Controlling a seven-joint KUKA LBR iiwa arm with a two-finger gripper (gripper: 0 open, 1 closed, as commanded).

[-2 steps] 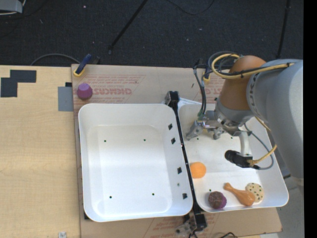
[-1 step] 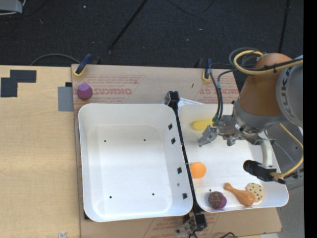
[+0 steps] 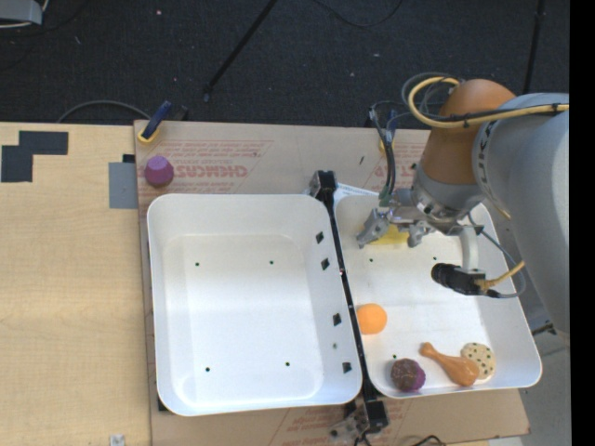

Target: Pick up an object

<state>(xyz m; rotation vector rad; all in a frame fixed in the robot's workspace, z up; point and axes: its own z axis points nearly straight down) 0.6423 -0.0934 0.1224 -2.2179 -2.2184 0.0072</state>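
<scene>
While the arm (image 3: 521,175) reaches in from the right, its jaws hang spread over the far left corner of the right bin (image 3: 423,309), a small yellow thing (image 3: 391,237) between the 2 tips; cannot tell if they touch it. Nearer in that bin: orange ball (image 3: 371,319) by the left wall, then purple ball (image 3: 406,374), tan drumstick (image 3: 448,362) and spotted cookie (image 3: 477,356) along the near edge, the last 2 touching. Left bin (image 3: 232,295) sits alongside, and 1 purple cap (image 3: 159,170) stands on the desk (image 3: 65,295) just past its far left corner.
</scene>
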